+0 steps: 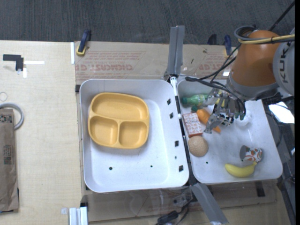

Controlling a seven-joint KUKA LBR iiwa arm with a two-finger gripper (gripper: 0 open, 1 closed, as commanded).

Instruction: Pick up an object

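Observation:
My gripper hangs low over the right bin, in its upper middle part, just right of an orange carrot-like piece. A green bottle lies behind it near the bin's back left. A red-and-white packet and a tan round ball lie at the bin's left side. A yellow banana and a small patterned cup lie at the front right.
The left bin holds a yellow divided plate. A grey divider post rises between the bins at the back. Brown cardboard lies behind both bins. The arm's orange band looms over the right bin's back right.

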